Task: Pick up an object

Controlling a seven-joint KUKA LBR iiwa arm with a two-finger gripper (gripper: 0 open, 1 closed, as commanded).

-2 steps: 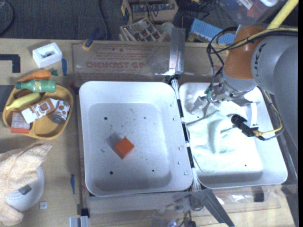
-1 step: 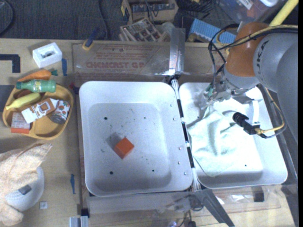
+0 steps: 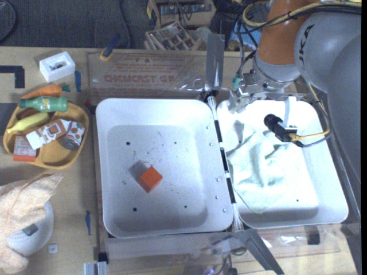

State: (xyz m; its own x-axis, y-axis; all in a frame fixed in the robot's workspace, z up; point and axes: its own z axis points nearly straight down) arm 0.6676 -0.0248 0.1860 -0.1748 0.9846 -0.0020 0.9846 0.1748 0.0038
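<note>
Camera view: arm [image 3: 298,33] hangs over right bin [image 3: 332,208] above a white cloth [image 3: 264,168], likely its target; orange block [image 3: 151,179] lies in left bin [image 3: 114,125].

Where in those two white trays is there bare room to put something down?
The left bin is mostly bare around the orange block. The right bin is crowded: a white cloth covers much of it, under the arm.

Fixed overhead camera, slanted down, both bins [image 3: 114,119]
</note>
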